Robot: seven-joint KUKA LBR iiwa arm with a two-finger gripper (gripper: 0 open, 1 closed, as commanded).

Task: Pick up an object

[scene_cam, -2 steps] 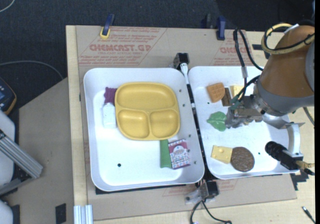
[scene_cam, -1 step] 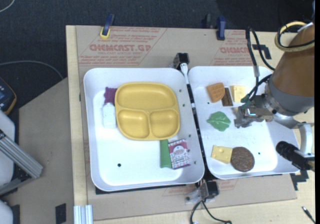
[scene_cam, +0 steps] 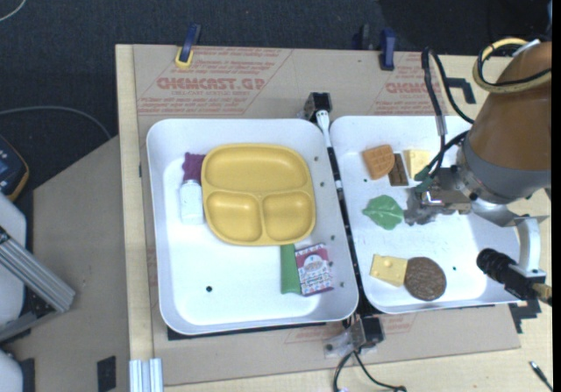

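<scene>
Our claw (scene_cam: 419, 206) hangs over the right bin (scene_cam: 456, 294), and the nearest thing to it is the green leaf (scene_cam: 383, 211), lying flat on the bin floor just to the claw's left, its edge close to the fingertips. We cannot tell from this angle whether the claw is open or closed; the wrist and cables hide it, and nothing can be seen caught in it.

We take the leaf as the likeliest target. It looks thin, light and probably a soft toy piece, so weight is no trouble, but there is little height to close on. We judge it best to come down across its narrow width, near the middle, pressing to the floor so the fingers scrape under the edges; a grip at the pointed tip would likely let it bend and slip free.

Other choices lie near. Behind the claw sit an orange cracker (scene_cam: 379, 161) and a small brown-and-yellow piece (scene_cam: 408, 166). In front of it lie a yellow cheese wedge (scene_cam: 389, 269) touching a brown cookie (scene_cam: 425, 278). These look stiffer and thicker, so they should hold better between the fingers, though the last two touch and may shift together.
</scene>
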